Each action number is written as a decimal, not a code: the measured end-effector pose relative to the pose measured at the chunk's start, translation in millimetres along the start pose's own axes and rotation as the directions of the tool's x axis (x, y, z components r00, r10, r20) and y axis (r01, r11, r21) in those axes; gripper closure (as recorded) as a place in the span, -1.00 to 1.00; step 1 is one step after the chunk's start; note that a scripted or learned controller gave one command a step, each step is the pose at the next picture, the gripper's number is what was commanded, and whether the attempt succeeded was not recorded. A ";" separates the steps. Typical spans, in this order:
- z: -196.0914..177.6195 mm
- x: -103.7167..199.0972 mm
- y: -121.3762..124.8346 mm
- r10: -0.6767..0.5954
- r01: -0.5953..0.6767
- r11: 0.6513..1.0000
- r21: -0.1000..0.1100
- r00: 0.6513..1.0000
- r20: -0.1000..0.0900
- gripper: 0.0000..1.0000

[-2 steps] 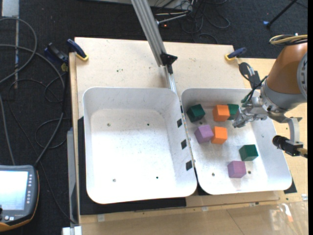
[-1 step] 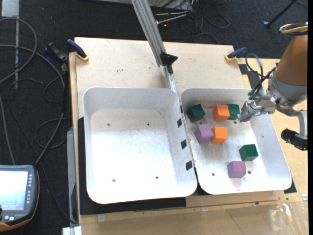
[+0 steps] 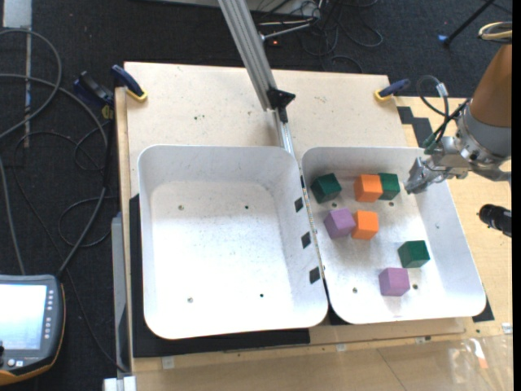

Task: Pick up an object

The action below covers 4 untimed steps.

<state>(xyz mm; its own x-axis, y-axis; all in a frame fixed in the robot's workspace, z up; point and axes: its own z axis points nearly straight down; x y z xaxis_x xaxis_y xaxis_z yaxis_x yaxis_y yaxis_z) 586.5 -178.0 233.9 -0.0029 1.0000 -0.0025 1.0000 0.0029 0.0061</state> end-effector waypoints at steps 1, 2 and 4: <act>-4.8 51.6 16.4 -0.006 0.006 1.000 0.003 1.000 -0.003 1.00; 5.3 103.5 25.3 -0.005 0.005 1.000 0.007 1.000 -0.004 1.00; -12.1 219.3 25.8 -0.006 0.006 1.000 0.005 1.000 -0.005 1.00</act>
